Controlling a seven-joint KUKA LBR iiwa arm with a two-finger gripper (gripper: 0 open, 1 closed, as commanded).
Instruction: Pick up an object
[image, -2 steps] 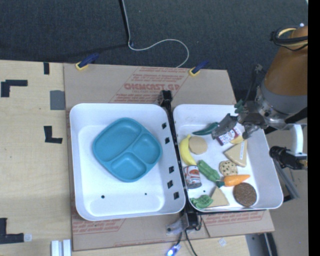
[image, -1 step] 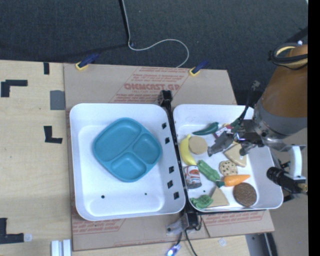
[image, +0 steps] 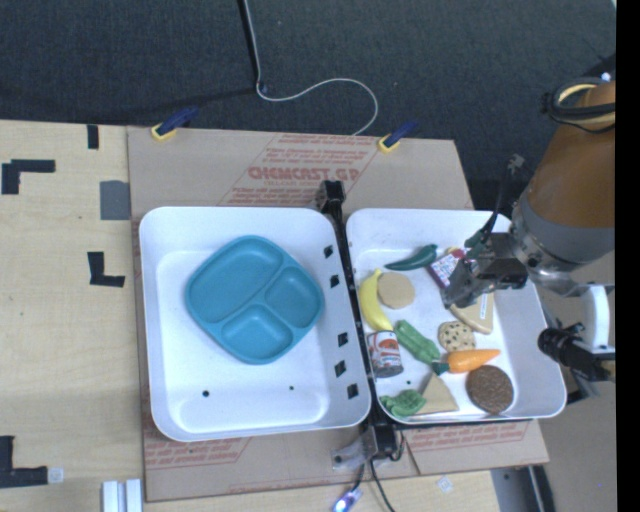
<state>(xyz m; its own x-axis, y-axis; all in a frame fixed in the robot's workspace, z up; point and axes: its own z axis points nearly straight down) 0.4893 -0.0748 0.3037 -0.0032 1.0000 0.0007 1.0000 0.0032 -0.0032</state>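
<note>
From above, two white bins sit side by side on a cardboard sheet (image: 300, 170) spread over the bench (image: 60, 330). The left bin (image: 170, 400) holds a blue divided plate (image: 254, 298), lying toward its far edge. The right bin (image: 540, 400) is crowded with toy food: a banana (image: 373, 303) and a small can (image: 385, 353) along its left wall, a round cracker (image: 396, 291), a green pepper (image: 412, 259) near the far edge, a pickle (image: 418, 341), a carrot (image: 470, 359), a chocolate-chip cookie (image: 455, 335), and a brown cookie (image: 490, 389) by the near right corner. Red print on the cardboard is mirrored and unreadable. The pincer (image: 462, 291) hangs low over the right bin's middle; whether it is open or closed cannot be told.
</note>
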